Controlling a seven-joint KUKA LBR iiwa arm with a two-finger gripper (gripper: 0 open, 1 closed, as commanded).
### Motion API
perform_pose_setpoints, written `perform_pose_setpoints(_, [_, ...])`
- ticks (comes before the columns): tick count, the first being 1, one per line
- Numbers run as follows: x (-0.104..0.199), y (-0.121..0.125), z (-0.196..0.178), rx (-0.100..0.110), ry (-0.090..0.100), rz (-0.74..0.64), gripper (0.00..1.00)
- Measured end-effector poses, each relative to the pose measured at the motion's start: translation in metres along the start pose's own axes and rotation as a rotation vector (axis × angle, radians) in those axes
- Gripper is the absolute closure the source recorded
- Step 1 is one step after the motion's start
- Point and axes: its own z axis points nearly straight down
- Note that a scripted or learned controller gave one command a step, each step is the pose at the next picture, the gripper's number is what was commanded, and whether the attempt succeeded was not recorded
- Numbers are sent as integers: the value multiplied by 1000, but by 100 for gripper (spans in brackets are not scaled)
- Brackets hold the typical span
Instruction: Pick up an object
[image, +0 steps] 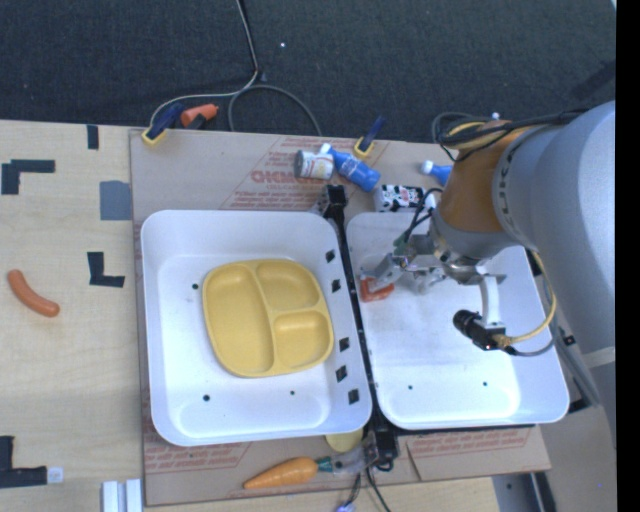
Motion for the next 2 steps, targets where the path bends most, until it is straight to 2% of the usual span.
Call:
perform_pose_setpoints(1, [3,44,11,3,1,-1,0])
perform_pose_setpoints(2, [-6,61,12,4,1,-2,0])
